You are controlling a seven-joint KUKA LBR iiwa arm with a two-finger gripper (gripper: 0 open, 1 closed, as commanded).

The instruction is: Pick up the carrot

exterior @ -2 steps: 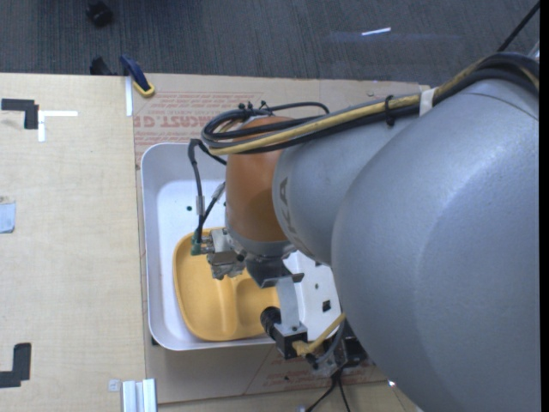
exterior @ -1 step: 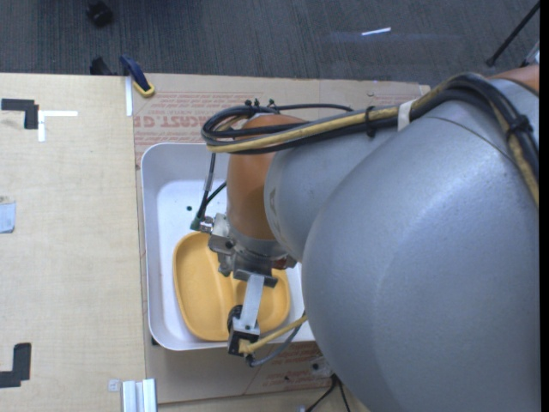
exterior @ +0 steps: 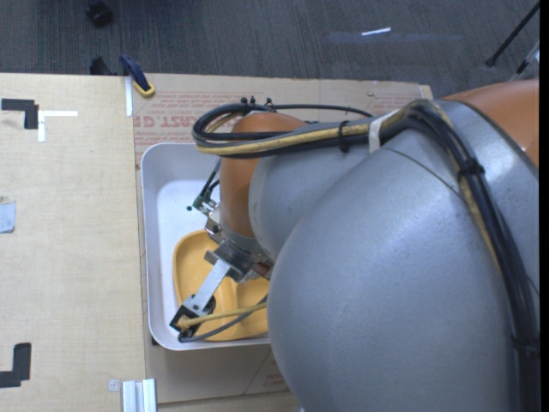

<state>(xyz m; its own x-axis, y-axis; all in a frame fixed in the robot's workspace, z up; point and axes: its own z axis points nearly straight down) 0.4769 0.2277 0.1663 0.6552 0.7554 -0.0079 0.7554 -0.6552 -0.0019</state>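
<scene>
My grey arm with its orange band reaches in from the right and covers most of the white bin (exterior: 156, 230). The gripper (exterior: 225, 245) points down into the bin's left half, and the wrist hides its tips. Beneath and beside it lies a large yellow rounded object (exterior: 190, 264) on the bin floor. The arm hides whatever else lies in the bin, and I can make out no carrot shape in the part I see.
The bin sits on brown cardboard (exterior: 171, 123) over a pale wooden bench (exterior: 69, 230). A small blue and yellow tool (exterior: 137, 75) lies at the bench's far edge. Black brackets (exterior: 21, 110) mark the bench's left side.
</scene>
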